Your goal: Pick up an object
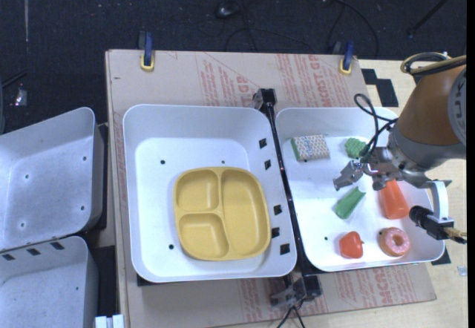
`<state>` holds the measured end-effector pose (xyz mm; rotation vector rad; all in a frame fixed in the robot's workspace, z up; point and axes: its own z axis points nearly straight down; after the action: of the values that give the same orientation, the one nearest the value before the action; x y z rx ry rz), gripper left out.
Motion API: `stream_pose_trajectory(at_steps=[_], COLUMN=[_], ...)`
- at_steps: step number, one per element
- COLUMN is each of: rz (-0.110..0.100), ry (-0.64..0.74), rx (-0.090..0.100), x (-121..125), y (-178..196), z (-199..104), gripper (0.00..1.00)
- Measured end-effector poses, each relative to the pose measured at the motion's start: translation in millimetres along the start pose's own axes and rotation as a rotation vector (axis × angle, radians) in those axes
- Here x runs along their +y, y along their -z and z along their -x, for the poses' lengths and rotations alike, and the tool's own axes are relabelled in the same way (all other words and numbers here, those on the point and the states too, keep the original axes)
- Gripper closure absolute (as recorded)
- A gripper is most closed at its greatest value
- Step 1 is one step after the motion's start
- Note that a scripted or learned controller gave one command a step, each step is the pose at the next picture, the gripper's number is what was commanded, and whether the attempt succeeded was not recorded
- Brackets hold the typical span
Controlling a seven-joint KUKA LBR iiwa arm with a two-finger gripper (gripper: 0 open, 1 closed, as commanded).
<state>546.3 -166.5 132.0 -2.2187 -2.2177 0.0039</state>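
My gripper [359,175] hangs low over the middle of the right bin [315,256], reaching in from the right. Just below it lies a green cylinder [348,203], tilted. An orange cylinder [393,200] stands close on the gripper's right. A small green piece [355,146] lies just behind the gripper. Farther left, near the bin's back, sits a speckled block [310,147]. At the front of the bin rest a red round piece [351,245] and a pink-iced doughnut [393,242]. I see nothing lifted off the bin floor.
The left bin [141,171] holds a yellow three-compartment plate [221,213]. A black divider [280,178] runs between the two bins. The arm's orange band and grey wrist [434,122] hang over the right bin's far right corner.
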Motion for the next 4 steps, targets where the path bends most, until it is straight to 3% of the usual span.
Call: stream_pose_trajectory(at_steps=[1, 2, 4], rz=[0.001, 0.006, 0.010], ry=[0.000, -0.001, 0.002], rx=[-0.001, -0.002, -0.004], x=[-0.5, 0.6, 5.9], y=[-42.4, -29.7, 80.0], z=[-0.6, -0.4, 8.7], gripper=[0.00, 1.00, 1.00])
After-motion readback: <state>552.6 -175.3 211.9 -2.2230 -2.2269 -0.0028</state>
